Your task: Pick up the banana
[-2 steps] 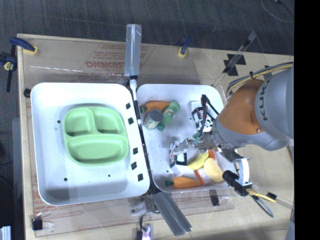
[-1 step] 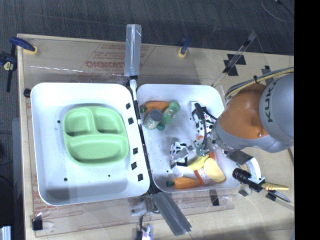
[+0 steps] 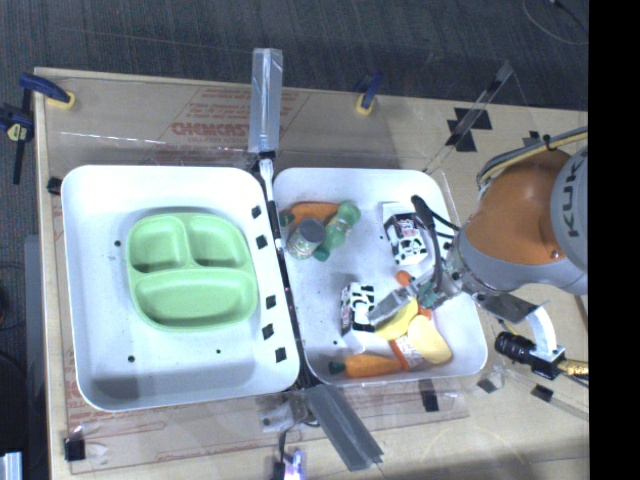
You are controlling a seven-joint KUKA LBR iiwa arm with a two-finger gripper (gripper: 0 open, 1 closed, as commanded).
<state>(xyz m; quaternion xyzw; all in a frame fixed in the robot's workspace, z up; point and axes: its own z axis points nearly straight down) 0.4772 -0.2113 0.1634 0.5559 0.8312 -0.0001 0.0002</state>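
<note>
Banana (image 3: pixel 398 320) in right bin (image 3: pixel 330 183) w/ clutter, wood bench (image 3: pixel 150 108), claw (image 3: pixel 428 293) state can't tell.

Arm (image 3: pixel 520 233) hides bin's right rim (image 3: pixel 470 268); gripper (image 3: pixel 425 293) fingertips unclear

A pale wooden worktop (image 3: pixel 150 108) fills the frame's centre. Dark grey carpet (image 3: pixel 150 18) runs along the top, with blue clamps (image 3: pixel 45 90) at upper left.

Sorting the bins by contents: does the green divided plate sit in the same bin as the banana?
No, the green divided plate lies in the left bin, the banana in the right bin.
</note>
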